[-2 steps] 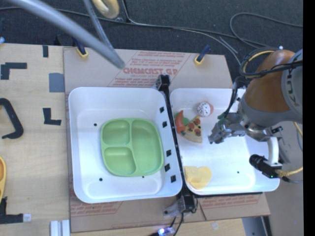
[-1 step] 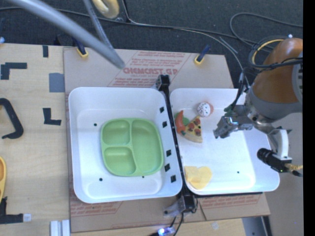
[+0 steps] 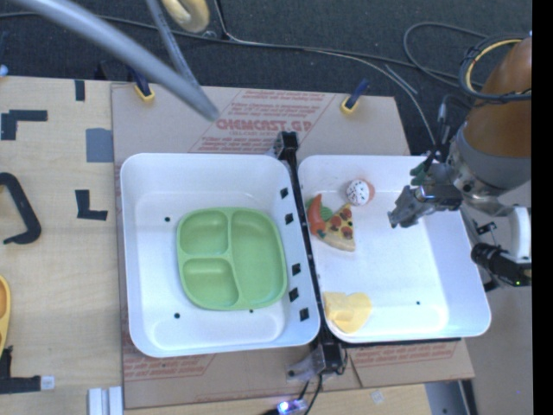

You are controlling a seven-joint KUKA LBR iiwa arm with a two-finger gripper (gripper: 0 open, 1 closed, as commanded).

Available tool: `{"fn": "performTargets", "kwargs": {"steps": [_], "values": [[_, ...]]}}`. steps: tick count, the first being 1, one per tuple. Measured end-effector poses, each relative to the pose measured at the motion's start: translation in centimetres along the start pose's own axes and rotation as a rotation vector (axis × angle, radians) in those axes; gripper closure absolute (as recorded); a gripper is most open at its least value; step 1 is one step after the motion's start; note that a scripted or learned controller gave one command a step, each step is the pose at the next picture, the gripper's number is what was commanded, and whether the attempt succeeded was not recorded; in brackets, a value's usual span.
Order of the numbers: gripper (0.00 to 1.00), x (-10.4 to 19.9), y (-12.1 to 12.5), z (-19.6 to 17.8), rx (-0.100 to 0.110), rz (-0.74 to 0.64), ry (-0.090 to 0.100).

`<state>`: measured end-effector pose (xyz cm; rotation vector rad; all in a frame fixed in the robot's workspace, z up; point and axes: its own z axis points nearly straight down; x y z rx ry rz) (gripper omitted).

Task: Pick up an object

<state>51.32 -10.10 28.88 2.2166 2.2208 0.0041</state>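
Two shallow white bins sit side by side on a sheet of brown cardboard [image 3: 259, 119] laid over a pale wooden bench [image 3: 52, 162]. The black divider [image 3: 298, 232] where the bins meet serves as the landmark here. Left of the divider, the left bin [image 3: 143, 258] holds a light green plate [image 3: 231, 258] with three compartments, lying flat near the bin's middle. Just right of the divider, in the right bin [image 3: 432, 266], lies a toy pizza slice [image 3: 335, 226] with red and green toppings, its crust end pointing away from the divider. A little further right of the divider and slightly toward the back sits a small round white ball with reddish marks [image 3: 359, 192], close to the pizza slice but apart from it. Near the front of the bin, just right of the divider, rests a pale yellow soft-looking piece [image 3: 348, 310]. Well to the right of the divider, over the right bin's far side, hangs the dark gripper [image 3: 406, 212] of the grey arm [image 3: 492, 145], whose orange band shows above the wrist. Nothing sits between the claw's tips; whether it is released or clenched cannot be told from this angle. It is apart from all three objects.
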Motion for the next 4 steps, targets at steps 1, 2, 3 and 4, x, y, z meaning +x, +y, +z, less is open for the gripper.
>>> {"fn": "performTargets", "kwargs": {"steps": [1, 2, 3, 4], "values": [[1.00, 3.9, 2.1, 1.0, 0.006, -0.002, 0.000], [1.00, 9.3, 4.5, 2.6, 0.006, -0.003, 0.000], [1.00, 13.6, 6.8, 3.2, 0.005, -0.003, 0.000], [1.00, 18.8, 8.1, 5.2, 0.007, -0.003, 0.000]]}}
